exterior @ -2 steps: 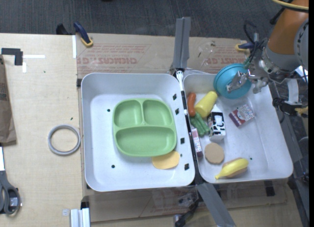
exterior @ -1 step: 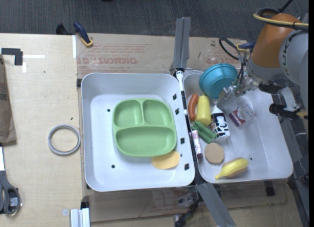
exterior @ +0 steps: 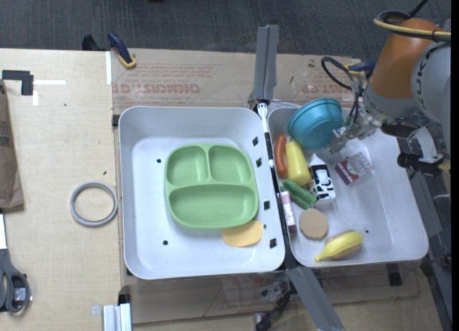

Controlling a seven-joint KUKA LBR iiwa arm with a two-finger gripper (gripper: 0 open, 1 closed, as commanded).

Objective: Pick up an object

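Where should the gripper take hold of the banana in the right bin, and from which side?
Probably across the middle of the banana, coming straight down. It lies flat near the right bin's front edge, clear of the round cookie, so its narrow width suits the gripper, closing across the long axis.

A blue bowl point(exterior: 316, 122) sat tilted on its side at the far left of the right bin point(exterior: 387, 215), its rim facing right, just beyond the yellow pepper point(exterior: 297, 162).
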